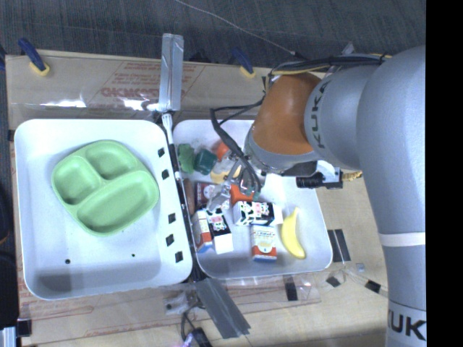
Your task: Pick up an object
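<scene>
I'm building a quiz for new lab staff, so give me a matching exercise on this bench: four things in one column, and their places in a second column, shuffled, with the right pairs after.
Things:
1. light green divided plastic plate
2. yellow toy banana
3. small carton with an orange picture
4. black-and-white cow-patterned carton

Places:
A. near the right bin's front wall, just left of the banana
B. middle of the right bin, just behind the orange-picture carton
C. alone in the left bin
D. right side of the right bin, toward the front

Pairs: 1-C, 2-D, 3-A, 4-B
</scene>
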Robot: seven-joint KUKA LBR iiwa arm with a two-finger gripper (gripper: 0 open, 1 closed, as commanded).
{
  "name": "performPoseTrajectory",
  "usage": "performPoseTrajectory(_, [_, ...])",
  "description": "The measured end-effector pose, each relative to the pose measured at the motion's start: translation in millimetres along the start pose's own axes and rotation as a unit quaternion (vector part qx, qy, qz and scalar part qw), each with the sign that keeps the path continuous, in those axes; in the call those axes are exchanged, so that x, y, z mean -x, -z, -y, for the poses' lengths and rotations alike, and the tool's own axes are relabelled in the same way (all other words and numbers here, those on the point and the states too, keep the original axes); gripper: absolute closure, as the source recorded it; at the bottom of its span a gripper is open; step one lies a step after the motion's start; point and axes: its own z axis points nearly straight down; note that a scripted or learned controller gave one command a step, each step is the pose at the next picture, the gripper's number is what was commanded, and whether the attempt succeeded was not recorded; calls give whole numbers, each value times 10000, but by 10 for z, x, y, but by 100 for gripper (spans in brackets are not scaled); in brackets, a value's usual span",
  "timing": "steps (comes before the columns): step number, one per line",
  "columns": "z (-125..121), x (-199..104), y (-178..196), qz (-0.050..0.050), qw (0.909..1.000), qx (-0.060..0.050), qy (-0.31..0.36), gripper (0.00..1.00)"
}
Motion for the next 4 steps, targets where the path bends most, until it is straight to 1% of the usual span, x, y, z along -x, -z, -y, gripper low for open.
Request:
performPoseTrajectory(1, [1,11,-1,3,9992,-2,-394,0])
performPoseTrajectory(2, [-93,62,-151,-153,9977,-44,-666,0])
performPoseTrajectory(3, [-103,57,-69,-164,9979,-50,-629,100])
performPoseTrajectory(4, [-829,-275,874,-142,9940,-28,-1087,100])
